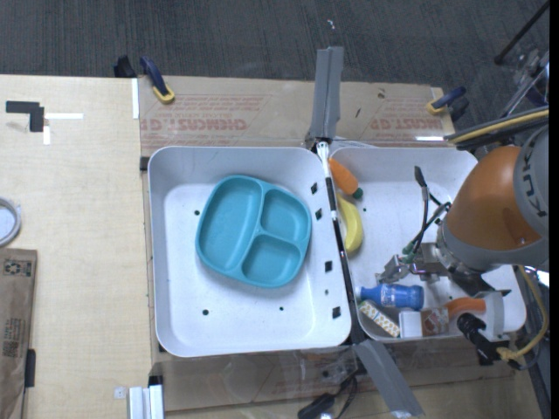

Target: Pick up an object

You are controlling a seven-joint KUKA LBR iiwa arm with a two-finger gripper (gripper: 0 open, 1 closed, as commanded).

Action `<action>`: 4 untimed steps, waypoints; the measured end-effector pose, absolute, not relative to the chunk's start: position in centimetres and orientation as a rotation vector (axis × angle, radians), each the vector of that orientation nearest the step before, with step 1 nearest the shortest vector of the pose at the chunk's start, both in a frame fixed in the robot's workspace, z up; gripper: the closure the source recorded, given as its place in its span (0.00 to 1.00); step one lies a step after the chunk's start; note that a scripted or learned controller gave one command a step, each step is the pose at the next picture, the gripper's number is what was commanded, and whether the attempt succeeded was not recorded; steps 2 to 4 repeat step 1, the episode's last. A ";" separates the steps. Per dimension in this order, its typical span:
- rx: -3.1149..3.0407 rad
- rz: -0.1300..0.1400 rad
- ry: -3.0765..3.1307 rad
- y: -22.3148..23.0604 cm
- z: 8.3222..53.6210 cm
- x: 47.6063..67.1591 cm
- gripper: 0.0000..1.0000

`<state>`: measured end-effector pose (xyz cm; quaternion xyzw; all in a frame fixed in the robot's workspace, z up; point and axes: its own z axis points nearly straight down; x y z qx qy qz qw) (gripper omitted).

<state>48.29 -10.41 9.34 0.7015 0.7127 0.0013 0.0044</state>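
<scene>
The light wooden worktop (pixel 79 234) carries two shallow white bins side by side, with a strip of brown cardboard (pixel 262 112) behind them held down by blue and yellow clamps (pixel 157 78). The left bin (pixel 175 321) holds one thing, a teal plate (pixel 254 230) with three compartments, lying flat near the bin's middle, apart from every wall. The right bin (pixel 393 168) holds the smaller things, and the grey arm with its orange band (pixel 493 208) reaches over it from the right, covering much of its right half. Along this bin's left wall lies a yellow banana (pixel 351 225), with an orange carrot-like piece (pixel 344 178) just behind it, its green end touching the banana's far tip. Nearer the front lies a blue bottle (pixel 397 297) on its side, white cap pointing left. Just in front of it, against the front wall, lie a pale oblong piece (pixel 383 321) and some small packets (pixel 424 323), too small to name. The hand (pixel 397 267) hangs just above the blue bottle; whether it is released or clenched I cannot tell, and nothing is seen in its grasp.
</scene>
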 end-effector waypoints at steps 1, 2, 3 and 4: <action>2.196 -0.003 2.247 -11.0 9.1 57.9 0.00; 2.196 -0.003 2.247 -11.0 9.1 57.9 0.00; 2.196 -0.003 2.247 -11.0 9.1 57.9 0.00; 2.196 -0.003 2.247 -11.0 9.1 57.9 0.00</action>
